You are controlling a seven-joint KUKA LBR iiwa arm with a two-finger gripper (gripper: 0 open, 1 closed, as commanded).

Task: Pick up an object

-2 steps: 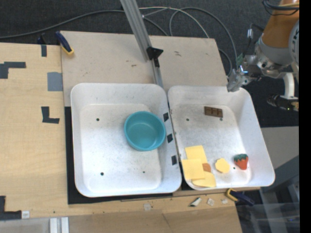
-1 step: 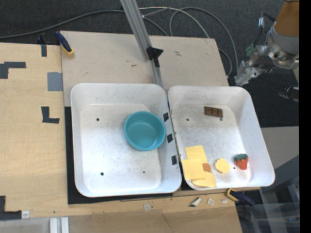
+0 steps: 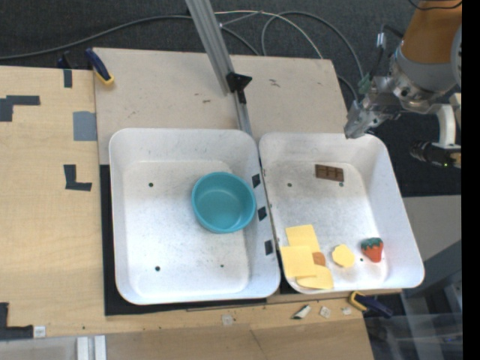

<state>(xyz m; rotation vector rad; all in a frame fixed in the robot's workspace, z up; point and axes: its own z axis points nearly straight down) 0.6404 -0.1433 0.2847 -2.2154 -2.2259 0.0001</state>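
Observation:
My gripper (image 3: 355,124) hangs over the far right rim of the right bin (image 3: 390,172), with nothing visibly held. In that bin a brown chocolate-like bar (image 3: 328,173) lies near the back. At the front lie yellow cheese-like slices (image 3: 304,257), a small brown piece (image 3: 319,259), a round yellow piece (image 3: 343,256) and a red strawberry-like toy (image 3: 373,249). A teal bowl (image 3: 223,202) sits upright in the left bin (image 3: 131,201).
A slanted metal pole (image 3: 214,40) with a black clamp crosses the board behind the bins. Cables loop on the dark floor at the back. A blue-and-yellow clamp (image 3: 99,67) grips the board's far left corner; another (image 3: 367,303) sits at the front right.

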